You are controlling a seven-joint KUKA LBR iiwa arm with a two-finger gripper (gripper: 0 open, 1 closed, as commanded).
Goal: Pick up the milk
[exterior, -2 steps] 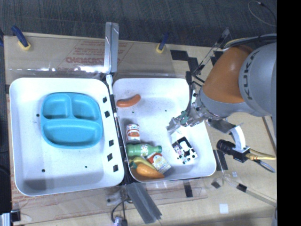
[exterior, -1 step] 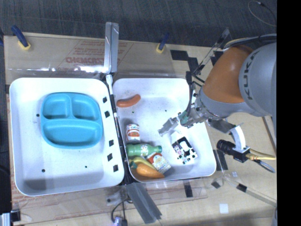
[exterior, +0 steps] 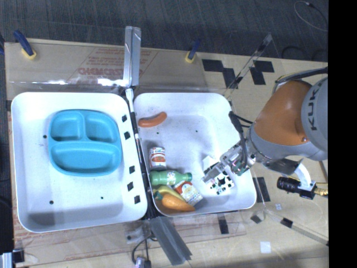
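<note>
- Gripper (exterior: 218,175) is sitting low in the right bin (exterior: 184,102), near its front-right corner; arm is reaching in over the right rim.
- Fingers: cannot tell whether apart or together; the tips are blurring into the white carton beneath.
- Milk (exterior: 223,184), a white carton w/ black patches, is lying on the bin floor at the front-right corner, just under and touching or nearly touching the gripper. Not visibly clamped.
- Carton is sitting close to the right and front walls; little room on those two sides.
- Front-left corner of the right bin is crowding up: red-labelled can (exterior: 158,157), green bottle (exterior: 169,178) lying on its side, small packet (exterior: 191,194) and orange carrot-like item (exterior: 175,203) are packing together against the divider and front wall.
- Packet is lying near the carton's left side w/ a narrow gap between them.
- Sausage (exterior: 152,119) is resting near the back-left of the right bin, well apart from the gripper.
- Centre and back-right floor of the right bin are lying open; that is the widest free room.
- Left bin (exterior: 33,205) is holding a blue divided tray (exterior: 85,142), sitting toward the back-centre, w/ open floor along the front edge.
- Orange band of the arm is hanging over the bench to the right of the bin.
</note>
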